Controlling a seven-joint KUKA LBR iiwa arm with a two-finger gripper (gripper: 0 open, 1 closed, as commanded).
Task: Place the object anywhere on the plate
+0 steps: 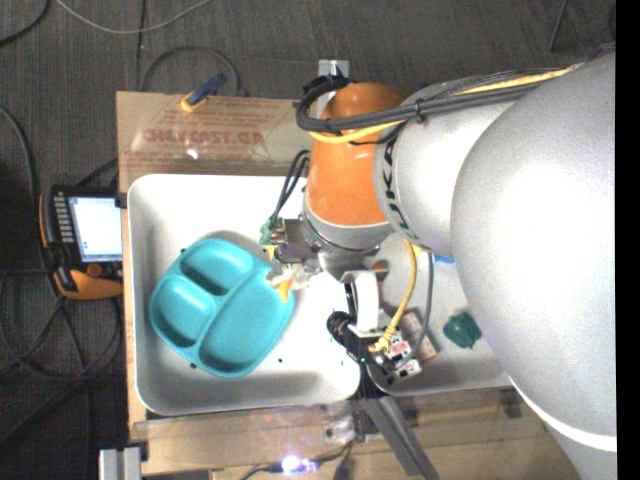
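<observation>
On a bench over dark carpet, the blue plate lies in the left bin, and at its 3 o'clock rim the gripper seems to pinch a small yellow object, likely light and best held mid-body.

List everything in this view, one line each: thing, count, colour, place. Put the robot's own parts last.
plate: one, teal, divided into compartments, in the left bin.
small object: one, yellowish, at the plate's right rim under the arm's wrist; too small to identify.
teal object: one, teal, in the right bin, partly hidden by the arm.
bins: two, white, side by side on the bench.
cardboard sheet: one, brown with faded red print, beyond the left bin.
handheld pendant: one, orange and black with a lit screen, left of the bench.
cables: several, dark and pale, on the floor.
arm: one, grey with an orange band, reaching in from the right over the bins.
</observation>
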